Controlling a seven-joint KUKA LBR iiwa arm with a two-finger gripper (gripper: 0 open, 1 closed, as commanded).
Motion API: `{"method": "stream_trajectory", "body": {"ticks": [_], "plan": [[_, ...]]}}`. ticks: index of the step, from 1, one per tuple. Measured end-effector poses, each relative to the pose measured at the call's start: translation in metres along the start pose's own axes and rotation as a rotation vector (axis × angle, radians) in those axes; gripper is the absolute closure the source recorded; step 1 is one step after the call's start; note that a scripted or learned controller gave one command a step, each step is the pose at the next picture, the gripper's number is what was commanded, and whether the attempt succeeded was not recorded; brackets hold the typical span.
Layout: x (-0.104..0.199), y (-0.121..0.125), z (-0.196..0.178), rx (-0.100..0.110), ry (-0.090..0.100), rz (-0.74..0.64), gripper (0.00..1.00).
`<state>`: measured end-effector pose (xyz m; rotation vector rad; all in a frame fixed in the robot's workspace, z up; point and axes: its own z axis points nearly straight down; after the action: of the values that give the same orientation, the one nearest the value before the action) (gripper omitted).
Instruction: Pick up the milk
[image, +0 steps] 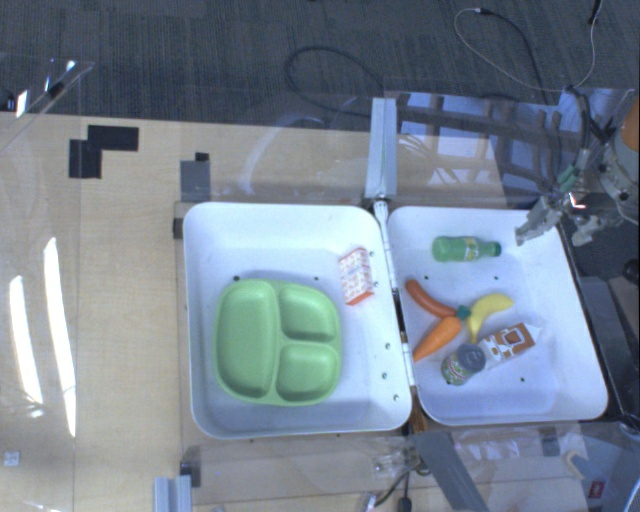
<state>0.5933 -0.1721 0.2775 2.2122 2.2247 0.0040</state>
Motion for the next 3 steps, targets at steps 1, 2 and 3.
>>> {"method": "stream_trajectory", "body": {"ticks": [1, 2, 3], "plan": [[-0.033, -0.043, 0.113, 0.0, 0.0, -0.067, 0.0], [-0.032, -0.066, 0.188, -0.009, -0.003, -0.164, 0.0], [-0.031, -0.062, 0.175, -0.018, -0.004, -0.167, 1.0]]}}
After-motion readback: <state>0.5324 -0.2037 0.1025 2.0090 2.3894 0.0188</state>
